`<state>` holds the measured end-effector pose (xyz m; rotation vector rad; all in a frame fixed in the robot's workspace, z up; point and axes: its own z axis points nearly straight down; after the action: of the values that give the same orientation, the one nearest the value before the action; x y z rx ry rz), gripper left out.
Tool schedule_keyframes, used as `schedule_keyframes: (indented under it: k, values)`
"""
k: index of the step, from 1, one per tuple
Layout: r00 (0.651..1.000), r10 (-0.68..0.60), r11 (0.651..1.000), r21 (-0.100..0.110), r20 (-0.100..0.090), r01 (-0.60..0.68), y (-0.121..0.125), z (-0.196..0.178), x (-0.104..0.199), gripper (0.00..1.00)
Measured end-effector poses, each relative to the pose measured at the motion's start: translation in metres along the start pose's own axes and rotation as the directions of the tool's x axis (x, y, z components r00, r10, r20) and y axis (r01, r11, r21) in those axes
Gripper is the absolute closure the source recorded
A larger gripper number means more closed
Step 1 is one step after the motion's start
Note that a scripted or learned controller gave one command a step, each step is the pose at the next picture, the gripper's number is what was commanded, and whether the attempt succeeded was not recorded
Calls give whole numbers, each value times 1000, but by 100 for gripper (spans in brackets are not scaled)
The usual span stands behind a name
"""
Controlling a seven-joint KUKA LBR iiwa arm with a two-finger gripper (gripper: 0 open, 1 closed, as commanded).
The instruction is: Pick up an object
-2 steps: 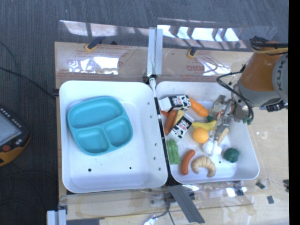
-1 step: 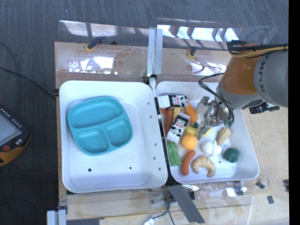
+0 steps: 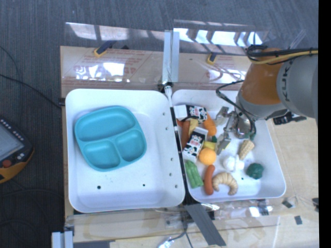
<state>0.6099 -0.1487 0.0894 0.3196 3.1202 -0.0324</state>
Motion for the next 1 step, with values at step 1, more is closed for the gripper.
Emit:
schedule_keyframes:
  k: [1]
  values:
    - [998,54,999,4,11,-54,7,-1,9,0]
